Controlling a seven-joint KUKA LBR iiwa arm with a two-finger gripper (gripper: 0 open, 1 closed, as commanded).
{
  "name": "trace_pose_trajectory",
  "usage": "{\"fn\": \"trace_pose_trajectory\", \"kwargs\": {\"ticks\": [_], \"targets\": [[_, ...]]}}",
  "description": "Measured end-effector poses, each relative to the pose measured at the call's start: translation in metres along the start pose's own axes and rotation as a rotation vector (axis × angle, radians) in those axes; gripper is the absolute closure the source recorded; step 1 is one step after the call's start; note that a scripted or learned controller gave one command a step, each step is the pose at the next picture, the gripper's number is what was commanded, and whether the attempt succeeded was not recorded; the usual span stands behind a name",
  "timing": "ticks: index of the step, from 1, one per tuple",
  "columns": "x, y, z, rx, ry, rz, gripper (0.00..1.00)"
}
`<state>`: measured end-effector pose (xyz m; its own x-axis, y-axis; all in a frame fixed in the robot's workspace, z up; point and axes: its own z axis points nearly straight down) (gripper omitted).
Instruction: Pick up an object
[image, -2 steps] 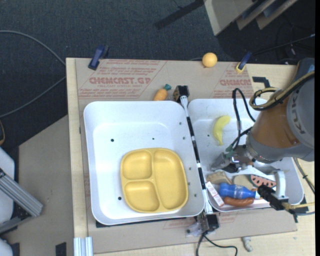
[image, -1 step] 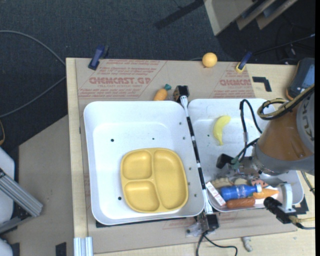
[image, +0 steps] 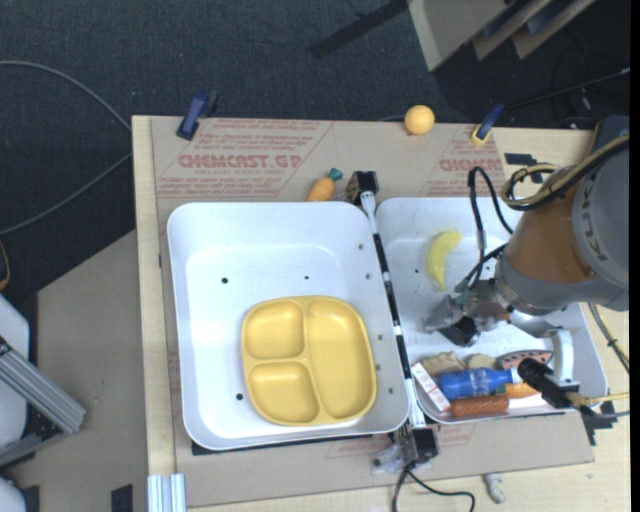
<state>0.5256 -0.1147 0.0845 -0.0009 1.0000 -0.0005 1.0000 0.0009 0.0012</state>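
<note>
Two white bins sit on the counter (image: 150, 300); the tool (image: 452, 322) hangs beside a banana (image: 441, 255), its grip state unclear.

This is a robotics lab or test cell rather than a home. A grey and orange industrial arm (image: 560, 250) reaches in from three o'clock over a table (image: 150, 300) topped with printed cardboard, clamped at twelve o'clock by blue clips (image: 195, 115). Two white bins (image: 200, 260) sit side by side, loose cables (image: 60, 85) trail across dark carpet, and an aluminium frame rail (image: 35, 385) stands at eight o'clock.
</note>
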Motion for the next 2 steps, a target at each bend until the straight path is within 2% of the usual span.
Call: {"fn": "trace_pose_trajectory", "kwargs": {"ticks": [1,2], "targets": [[0.0,0.0,-0.01,-0.002,-0.001,0.001,1.0],[0.09,0.021,-0.101,-0.001,0.002,-0.002,1.0]]}}
